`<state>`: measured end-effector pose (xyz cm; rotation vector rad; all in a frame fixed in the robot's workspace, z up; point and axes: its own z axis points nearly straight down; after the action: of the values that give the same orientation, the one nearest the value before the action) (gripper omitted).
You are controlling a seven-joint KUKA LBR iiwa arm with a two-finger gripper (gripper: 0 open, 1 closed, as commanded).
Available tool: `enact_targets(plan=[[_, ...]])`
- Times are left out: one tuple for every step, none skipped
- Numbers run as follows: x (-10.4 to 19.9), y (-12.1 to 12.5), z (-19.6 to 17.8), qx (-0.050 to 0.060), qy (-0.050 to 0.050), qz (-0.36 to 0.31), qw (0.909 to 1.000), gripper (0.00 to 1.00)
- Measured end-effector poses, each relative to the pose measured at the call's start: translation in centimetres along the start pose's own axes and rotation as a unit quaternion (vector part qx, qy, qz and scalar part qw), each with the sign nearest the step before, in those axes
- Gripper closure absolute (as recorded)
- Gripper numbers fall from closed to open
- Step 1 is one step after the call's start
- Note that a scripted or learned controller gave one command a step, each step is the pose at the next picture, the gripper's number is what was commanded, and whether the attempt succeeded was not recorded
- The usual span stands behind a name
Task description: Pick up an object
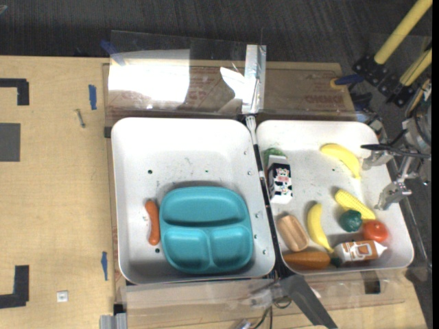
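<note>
Lying in the right bin [302, 130], the upper banana [342, 157] is seen just left of the gripper [392, 177], which is poised at the bin's right rim. Nothing is gripped; whether it is released or clenched cannot be told. A teal tray [205, 228] is held in the left bin [137, 142].

No text, number or brand is legible: reddish print on the cardboard [312, 91] behind the bins, the front of the small carton [280, 181] and the label on the orange carton [359, 251] are all too blurred.
</note>
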<state>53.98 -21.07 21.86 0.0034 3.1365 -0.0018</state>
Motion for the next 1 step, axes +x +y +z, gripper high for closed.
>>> enact_targets(plan=[[-2.6,0.12,12.91,0.002,-0.005,0.012,0.9999,0.0]])
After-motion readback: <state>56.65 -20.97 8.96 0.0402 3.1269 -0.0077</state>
